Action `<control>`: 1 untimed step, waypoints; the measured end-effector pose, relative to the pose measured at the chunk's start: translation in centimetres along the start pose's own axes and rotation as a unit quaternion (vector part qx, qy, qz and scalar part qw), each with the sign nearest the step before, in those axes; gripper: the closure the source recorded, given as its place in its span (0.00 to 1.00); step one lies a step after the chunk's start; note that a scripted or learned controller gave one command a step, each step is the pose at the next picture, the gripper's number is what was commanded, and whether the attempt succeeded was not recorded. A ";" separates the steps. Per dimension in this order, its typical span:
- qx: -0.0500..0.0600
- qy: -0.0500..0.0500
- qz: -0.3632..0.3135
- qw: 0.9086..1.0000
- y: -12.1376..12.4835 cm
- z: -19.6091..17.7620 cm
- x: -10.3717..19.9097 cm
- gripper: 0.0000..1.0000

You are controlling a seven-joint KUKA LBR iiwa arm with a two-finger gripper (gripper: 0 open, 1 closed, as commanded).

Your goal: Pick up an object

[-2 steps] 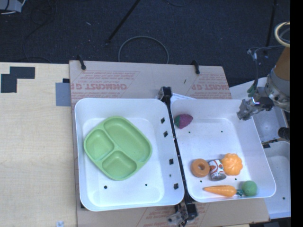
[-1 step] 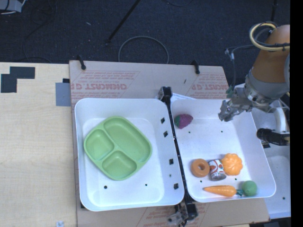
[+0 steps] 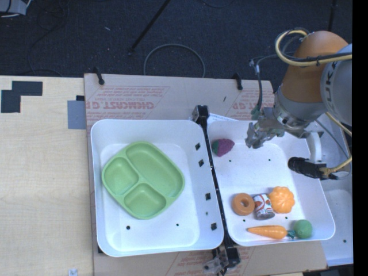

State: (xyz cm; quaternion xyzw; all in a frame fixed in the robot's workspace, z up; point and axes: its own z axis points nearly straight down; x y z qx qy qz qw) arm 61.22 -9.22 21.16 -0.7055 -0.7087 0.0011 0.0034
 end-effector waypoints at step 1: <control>0.000 0.000 0.000 1.000 0.3 0.9 5.4 1.00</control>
